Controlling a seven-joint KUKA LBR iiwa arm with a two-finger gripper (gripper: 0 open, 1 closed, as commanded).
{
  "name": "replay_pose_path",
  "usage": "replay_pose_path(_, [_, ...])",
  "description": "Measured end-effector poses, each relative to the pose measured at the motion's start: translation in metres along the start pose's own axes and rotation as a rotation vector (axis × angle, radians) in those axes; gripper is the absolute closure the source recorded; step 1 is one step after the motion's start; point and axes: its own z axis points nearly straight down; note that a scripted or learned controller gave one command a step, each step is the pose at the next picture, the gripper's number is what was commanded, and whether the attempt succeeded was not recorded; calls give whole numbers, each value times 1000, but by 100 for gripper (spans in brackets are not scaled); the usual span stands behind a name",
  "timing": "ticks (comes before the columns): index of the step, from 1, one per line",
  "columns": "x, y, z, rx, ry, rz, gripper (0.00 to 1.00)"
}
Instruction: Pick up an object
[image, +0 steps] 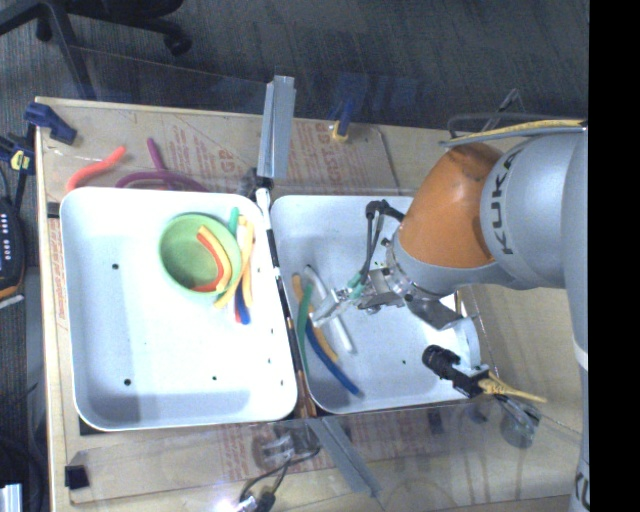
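The arm (500, 215), grey with an orange band, comes in from 3 o'clock and hangs over the right bin (400, 385), whose wall meets that of the left bin (150, 400) near the middle of the view. The left bin holds a green bowl (190, 255) at about 11 o'clock of its floor, with a cluster of coloured strips (240, 265), yellow, orange, green and blue, lying across the bowl's 3 o'clock rim and trailing toward 6. In the right bin, loose things lie along the 9 o'clock side: a green strip (303, 305), a blue strip (330, 362) running toward 5 o'clock and a thin orange piece (296, 288) by the wall. The gripper (335, 310) points toward 9 o'clock from the wrist and sits low over this pile, with a pale bar (338, 330) just beside or under its tip. I cannot tell whether the gripper is spread or closed, since its metal parts blur into the pale bar and the bin floor. Nothing can be seen lifted clear, so my judgement is that the pick is not done: the reach into the pile looks made, while a firm grasp and a lift remain. The likely target is the pale bar or the green strip at 9 o'clock of the right bin
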Motion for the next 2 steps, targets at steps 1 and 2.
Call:
replay_pose_path(1, [-3, -8, 83, -20, -19, 13, 0])
replay_pose_path(2, [2, -7, 73, -15, -10, 1, 100])
